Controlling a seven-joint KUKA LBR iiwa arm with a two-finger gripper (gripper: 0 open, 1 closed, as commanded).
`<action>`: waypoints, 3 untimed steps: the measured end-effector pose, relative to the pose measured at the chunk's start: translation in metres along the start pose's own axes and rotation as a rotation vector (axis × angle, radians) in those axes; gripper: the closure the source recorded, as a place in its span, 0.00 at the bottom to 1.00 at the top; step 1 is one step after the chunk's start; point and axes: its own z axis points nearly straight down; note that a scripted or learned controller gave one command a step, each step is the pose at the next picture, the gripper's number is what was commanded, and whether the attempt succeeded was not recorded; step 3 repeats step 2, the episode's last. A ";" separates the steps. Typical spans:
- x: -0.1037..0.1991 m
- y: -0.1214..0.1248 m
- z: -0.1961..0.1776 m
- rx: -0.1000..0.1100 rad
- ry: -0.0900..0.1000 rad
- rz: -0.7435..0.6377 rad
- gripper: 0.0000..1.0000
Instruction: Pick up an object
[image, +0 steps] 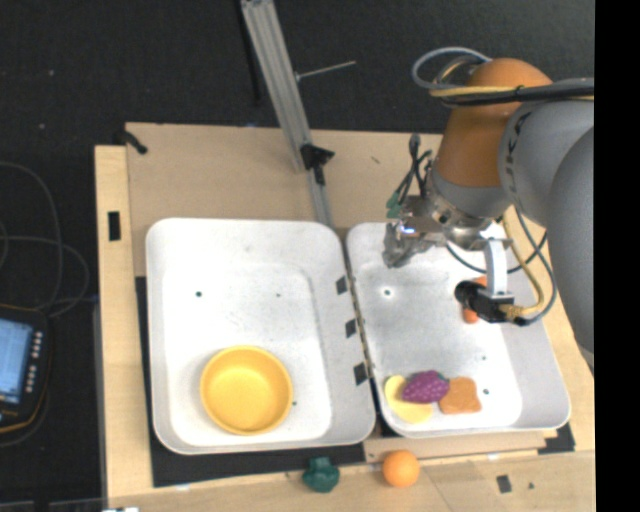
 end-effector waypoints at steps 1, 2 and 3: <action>0.045 0.019 0.003 0.001 0.000 0.001 1.00; 0.091 0.027 0.004 0.003 -0.002 0.005 1.00; 0.091 0.027 0.004 0.003 -0.002 0.005 1.00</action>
